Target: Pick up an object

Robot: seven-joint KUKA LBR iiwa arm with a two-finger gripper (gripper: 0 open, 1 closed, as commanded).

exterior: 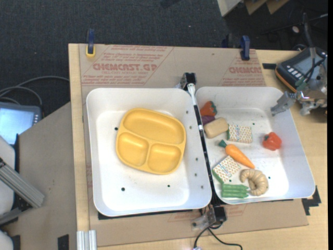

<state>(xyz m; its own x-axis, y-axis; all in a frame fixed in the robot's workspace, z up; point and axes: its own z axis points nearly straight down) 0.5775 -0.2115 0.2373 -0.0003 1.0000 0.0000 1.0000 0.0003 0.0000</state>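
The right white bin (291, 189) holds several toy foods: a red tomato (271, 141), an orange carrot (239, 156), a tan croissant (255, 181), green beans (235, 191), a tan bread piece (216, 127), two patterned crackers (240, 133) (227, 168), and a red-orange piece (208, 109) beside a purple one (207, 119). My gripper (282, 105) hangs at the bin's far right corner, above the rim, with nothing visibly in it. It is well up and to the right of the tomato.
The left white bin (99, 139) holds a yellow three-compartment plate (151, 140). Blue clamps (90, 48) (244, 47) pin the cardboard-covered bench at the back. An orange-and-black device (294, 72) and cables lie by the arm at the right.
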